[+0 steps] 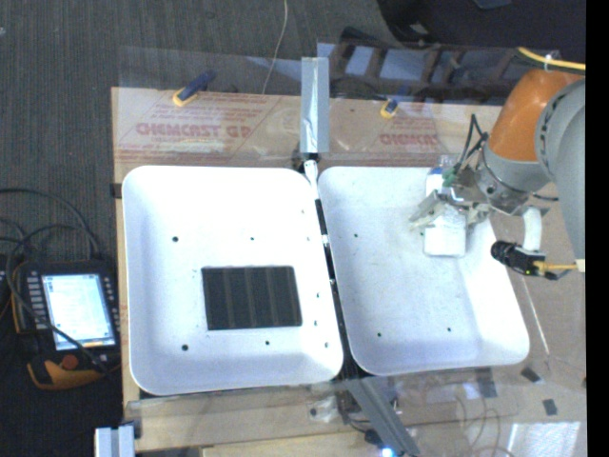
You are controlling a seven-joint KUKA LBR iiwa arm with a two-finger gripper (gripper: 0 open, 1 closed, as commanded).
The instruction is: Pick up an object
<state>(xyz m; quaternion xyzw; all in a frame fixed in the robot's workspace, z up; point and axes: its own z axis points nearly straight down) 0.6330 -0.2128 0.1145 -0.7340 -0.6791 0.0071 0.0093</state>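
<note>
Lying nearest the lens at the bottom edge: grey metal framing (381, 427) of the bench, partly blurred.

Sitting just behind it, side by side with rims touching: left bin (152, 350) and right bin (495, 341), both shallow, smooth white plastic with rounded corners and a few small dark dots on the floors.

Resting flat in the left bin, toward its near half: dark ribbed pad (251, 296), rectangular and matte, with lengthwise grooves.

Lying in the right bin's far right part: white block (444, 242), small and squarish, hard to separate from the white floor.

Hanging directly over that block: gripper (449, 208), grey, on the arm (533, 127) with its orange band. Pincer state: cannot tell. Contact with the block: cannot tell.

Showing behind the bins: brown board (190, 131) under a clear sheet, bearing red print reading "CHEMCAST GP". Running across it above the bins' junction: grey tape (314, 108). Gripping its far edge: yellow clamp (193, 87).

Lying on the dark carpet (57, 65) at left: handheld screen unit (68, 312), lit, with cables.
</note>
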